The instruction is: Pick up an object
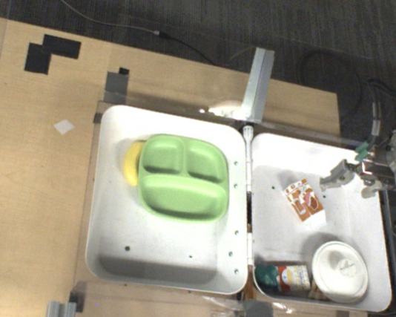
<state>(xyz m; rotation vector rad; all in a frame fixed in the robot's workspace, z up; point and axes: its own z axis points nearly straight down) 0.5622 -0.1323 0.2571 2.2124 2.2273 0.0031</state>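
camera view | gripper (352, 181) over right bin's (385, 253) upper right, fingers spread, holding nothing | snack packet (304, 200) flat on bin floor, just down-left of the fingertips, apart | white bowl (340, 270) and bottle (285, 278) nearer front edge

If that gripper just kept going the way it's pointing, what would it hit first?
The gripper points leftward and down into the right bin. Probably the small red-and-white packet comes first, though depth is unclear; it might meet the bin floor before it.
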